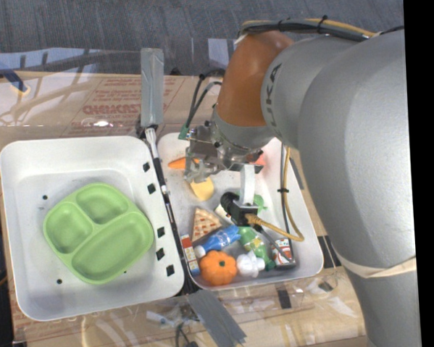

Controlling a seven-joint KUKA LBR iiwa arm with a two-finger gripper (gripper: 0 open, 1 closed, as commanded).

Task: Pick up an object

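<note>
Cardboard-lined surface, two shallow white bins, grey arm reaching into the right bin.
Its gripper hangs above a pale yellow wedge, seemingly lining up a grasp; I cannot tell the gripper's state.

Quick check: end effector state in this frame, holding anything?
End effector: low in the right bin, just above the pale yellow piece; open or closed cannot be told, no grasp visible.

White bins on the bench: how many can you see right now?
2. The left bin holds a green divided plate. The right bin holds the jumble of small toys, with the gripper over its far end. The arm hides part of it.
</note>
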